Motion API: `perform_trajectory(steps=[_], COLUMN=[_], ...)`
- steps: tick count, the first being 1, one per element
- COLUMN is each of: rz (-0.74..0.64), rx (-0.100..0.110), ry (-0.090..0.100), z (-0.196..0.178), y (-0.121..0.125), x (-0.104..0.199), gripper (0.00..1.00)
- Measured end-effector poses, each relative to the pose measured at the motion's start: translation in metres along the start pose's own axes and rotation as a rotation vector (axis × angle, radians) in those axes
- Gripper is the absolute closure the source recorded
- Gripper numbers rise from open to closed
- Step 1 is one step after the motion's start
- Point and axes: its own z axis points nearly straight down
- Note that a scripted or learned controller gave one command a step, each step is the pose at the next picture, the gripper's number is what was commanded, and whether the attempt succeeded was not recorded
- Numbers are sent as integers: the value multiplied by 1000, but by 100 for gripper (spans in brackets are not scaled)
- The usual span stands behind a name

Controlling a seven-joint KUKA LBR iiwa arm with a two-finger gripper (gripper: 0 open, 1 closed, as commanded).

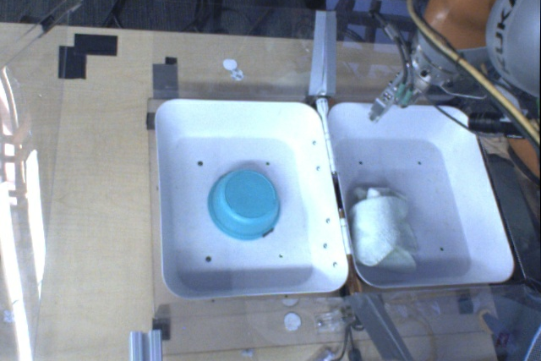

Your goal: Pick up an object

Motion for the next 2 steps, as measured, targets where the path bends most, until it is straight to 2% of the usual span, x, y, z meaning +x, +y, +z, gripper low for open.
perform_trajectory(steps=[1, 2], rz=[29, -162], rx=[4, 0], ry=[3, 0], z=[111, 29], y=[-27, 0], x=[-18, 12], gripper=[100, 100])
